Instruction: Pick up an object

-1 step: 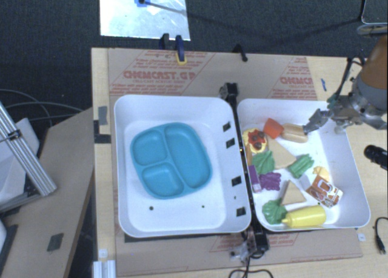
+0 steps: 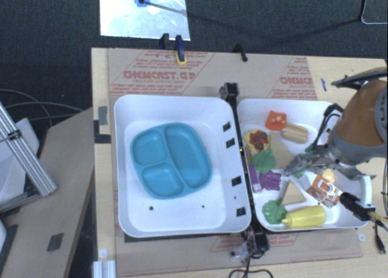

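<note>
The claw (open or closed, I cannot tell) hangs mid right bin above toy food, nearest a pale wedge towards the front edge, likely light, stiff and best pinched across its flat sides.

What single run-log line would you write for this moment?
arm: reaching from right | hand: low in right bin, over toy food | held: nothing seen | left bin: blue divided plate
</note>
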Action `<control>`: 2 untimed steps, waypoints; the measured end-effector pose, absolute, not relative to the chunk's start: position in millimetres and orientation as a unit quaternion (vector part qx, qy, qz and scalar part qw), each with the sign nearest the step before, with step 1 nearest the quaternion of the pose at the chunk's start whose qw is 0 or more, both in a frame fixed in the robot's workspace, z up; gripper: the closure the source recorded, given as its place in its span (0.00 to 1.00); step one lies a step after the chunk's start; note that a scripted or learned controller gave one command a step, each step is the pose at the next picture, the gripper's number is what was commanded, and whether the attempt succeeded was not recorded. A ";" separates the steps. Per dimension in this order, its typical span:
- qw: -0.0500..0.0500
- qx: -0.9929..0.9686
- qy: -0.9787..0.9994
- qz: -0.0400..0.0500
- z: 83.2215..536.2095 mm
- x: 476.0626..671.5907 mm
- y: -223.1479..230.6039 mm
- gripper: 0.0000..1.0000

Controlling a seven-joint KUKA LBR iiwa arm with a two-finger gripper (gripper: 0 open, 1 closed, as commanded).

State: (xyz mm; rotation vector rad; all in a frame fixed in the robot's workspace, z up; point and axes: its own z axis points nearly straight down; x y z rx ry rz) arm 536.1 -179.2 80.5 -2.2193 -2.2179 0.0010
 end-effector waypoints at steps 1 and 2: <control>0.001 -0.705 -0.710 -0.001 84.1 521.0 -121.9 0.00; -0.002 -0.706 -0.708 -0.001 95.1 522.3 -125.4 1.00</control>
